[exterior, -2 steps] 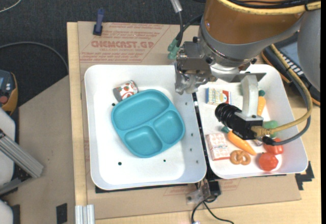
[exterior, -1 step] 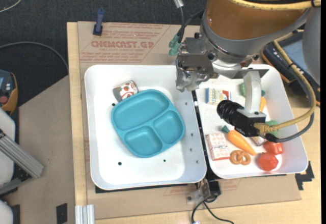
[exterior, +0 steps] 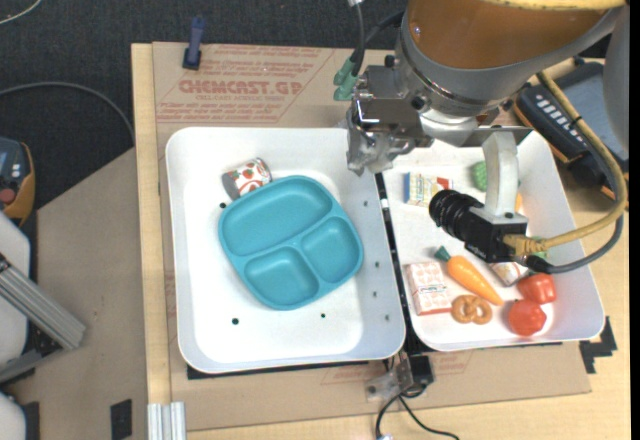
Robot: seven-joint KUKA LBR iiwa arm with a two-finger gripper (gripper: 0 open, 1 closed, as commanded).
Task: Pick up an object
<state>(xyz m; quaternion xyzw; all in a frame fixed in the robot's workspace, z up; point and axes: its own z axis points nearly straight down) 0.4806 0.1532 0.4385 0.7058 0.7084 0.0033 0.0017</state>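
Brown cardboard covers the bench under two shallow white bins. Near their shared rim hangs the two-finger gripper [exterior: 366, 160]; whether it grips anything I cannot tell. Left of it, in the left bin [exterior: 190, 228], lies a teal three-compartment plastic plate [exterior: 288, 240]. The right bin [exterior: 570, 218] holds an orange toy carrot [exterior: 470, 278], a red toy tomato [exterior: 528, 316] and a brown pretzel [exterior: 472, 309]. Judging by this, the arm is at the approach step; next it must choose one object and descend over it.
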